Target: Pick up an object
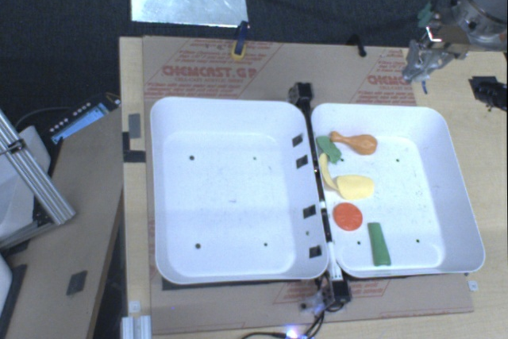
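Camera view: the gripper hangs at the upper right of the frame, above the bench and beyond the far rim of the right bin; whether it is open or closed cannot be told, and nothing is seen in it. The candidate objects lie clustered along the right bin's left wall: an orange drumstick, a yellow piece, a red disc and a green block. Risk: because these items sit near the wall and each other, a descent may strike the wall or nudge a neighbour, causing an empty closure.
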